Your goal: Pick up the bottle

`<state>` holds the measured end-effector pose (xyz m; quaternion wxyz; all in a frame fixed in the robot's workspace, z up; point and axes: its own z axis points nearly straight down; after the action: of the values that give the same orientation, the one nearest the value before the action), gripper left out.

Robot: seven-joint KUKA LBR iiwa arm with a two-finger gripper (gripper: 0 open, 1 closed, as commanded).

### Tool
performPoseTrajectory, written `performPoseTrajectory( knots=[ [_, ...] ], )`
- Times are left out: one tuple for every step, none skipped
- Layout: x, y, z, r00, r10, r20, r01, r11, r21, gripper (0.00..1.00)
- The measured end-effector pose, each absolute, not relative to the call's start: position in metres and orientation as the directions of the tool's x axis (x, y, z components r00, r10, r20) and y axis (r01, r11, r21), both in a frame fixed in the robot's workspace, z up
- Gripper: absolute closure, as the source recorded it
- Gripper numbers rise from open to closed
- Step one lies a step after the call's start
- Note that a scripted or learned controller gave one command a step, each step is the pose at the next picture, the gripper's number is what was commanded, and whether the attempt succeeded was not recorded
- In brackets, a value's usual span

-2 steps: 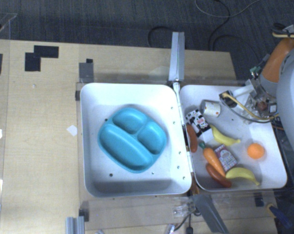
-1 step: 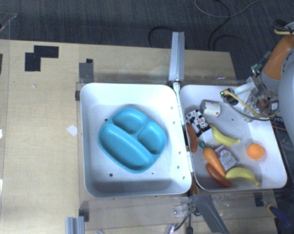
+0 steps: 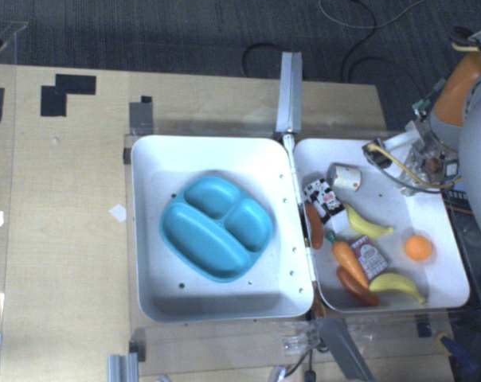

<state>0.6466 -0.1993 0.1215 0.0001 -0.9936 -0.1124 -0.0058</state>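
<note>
Likely light, rigid and slick, so grasp the small white bottle [image 3: 346, 177], lying tipped at the right bin's [image 3: 446, 281] far end, across its mid-body; cannot tell whether the gripper [image 3: 424, 164], just right of it, is released or clenched.

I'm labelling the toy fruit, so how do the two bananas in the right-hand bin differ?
The upper banana lies mid-bin, slanting down toward the view's right. The lower banana lies near the bin's bottom edge in the view, closer to level. The upper banana sits left of the orange, while the lower banana sits below it in the view. Both are yellow, curved and lie in the right bin.
</note>
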Motion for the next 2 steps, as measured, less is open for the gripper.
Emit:
performPoseTrajectory(
  knots=[
    [0.662,-0.203,0.086,0.978,0.209,0.004,0.209,-0.978,0.001,1.00],
    [0.665,-0.201,0.098,0.976,0.217,0.006,0.217,-0.976,0.001,1.00]
  ],
)
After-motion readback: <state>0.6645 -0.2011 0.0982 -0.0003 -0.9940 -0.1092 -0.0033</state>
